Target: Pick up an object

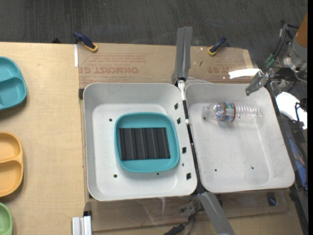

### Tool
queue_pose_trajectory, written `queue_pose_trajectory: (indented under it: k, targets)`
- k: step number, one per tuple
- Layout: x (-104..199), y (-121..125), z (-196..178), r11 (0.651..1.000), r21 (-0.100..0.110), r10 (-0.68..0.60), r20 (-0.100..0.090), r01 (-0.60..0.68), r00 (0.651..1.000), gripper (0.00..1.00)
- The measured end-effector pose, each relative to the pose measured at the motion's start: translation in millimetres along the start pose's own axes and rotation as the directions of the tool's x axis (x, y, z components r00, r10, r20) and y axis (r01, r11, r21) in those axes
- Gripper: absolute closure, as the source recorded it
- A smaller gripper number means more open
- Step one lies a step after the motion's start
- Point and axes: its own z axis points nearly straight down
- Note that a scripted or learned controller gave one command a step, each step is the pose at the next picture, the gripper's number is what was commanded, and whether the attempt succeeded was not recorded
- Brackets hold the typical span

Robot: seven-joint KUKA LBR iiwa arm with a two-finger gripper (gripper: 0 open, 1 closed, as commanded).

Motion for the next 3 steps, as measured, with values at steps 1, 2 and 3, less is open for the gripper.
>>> queue_pose_trajectory:
  k: [1,2,3]
  targets:
    - [58,26,137,0.999,-0.019,0.033,0.002,-0.033,0.999,0.0]
    - [65,27,181,1.0,-0.003,-0.021,0.001,0.021,1.0,0.0]
    - [-19,-37,182,1.0,-0.001,-0.026,0.0,0.026,1.0,0.0]
